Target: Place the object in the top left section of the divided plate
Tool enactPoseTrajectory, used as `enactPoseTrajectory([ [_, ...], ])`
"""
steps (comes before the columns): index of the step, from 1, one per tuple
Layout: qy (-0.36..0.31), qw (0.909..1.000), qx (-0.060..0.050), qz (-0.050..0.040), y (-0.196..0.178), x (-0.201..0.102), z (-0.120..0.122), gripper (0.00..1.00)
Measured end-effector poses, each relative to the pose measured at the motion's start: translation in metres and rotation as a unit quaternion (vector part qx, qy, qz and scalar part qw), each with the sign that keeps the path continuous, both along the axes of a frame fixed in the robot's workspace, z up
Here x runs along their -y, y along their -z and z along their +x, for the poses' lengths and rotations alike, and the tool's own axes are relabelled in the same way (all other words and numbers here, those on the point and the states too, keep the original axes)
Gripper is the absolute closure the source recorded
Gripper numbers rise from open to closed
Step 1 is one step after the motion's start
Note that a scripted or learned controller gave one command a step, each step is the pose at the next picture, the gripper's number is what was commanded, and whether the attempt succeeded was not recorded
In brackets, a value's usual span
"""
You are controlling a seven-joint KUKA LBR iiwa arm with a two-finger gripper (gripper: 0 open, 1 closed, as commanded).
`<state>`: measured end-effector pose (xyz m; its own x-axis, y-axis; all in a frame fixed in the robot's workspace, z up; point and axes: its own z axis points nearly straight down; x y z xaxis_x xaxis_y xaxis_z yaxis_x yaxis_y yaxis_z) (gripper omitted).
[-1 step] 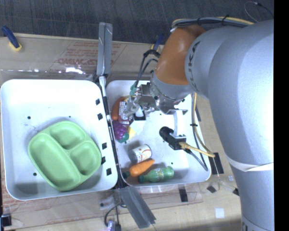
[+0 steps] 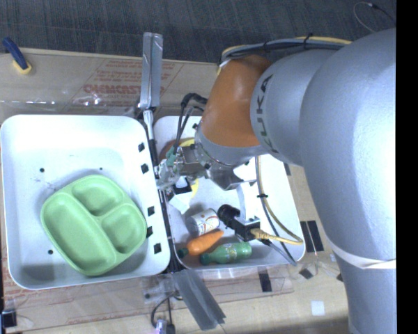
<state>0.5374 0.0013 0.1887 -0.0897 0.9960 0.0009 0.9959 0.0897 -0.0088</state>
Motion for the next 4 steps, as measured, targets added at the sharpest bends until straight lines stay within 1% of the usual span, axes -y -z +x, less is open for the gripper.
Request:
enactPoseTrajectory([
  [1,0.000,1.0000,0.001,-0.0004,-0.041,-0.032,0.017,1.00],
  [2,-0.061,0.9982,0.000,-0.0003,-0.009,-0.093,0.008,1.00],
  [3,-0.060,0.9982,0.000,-0.0004,-0.010,-0.093,0.009,0.00],
  [4,-0.057,0.9984,0.000,-0.0006,0.005,-0.151,-0.009,0.00],
])
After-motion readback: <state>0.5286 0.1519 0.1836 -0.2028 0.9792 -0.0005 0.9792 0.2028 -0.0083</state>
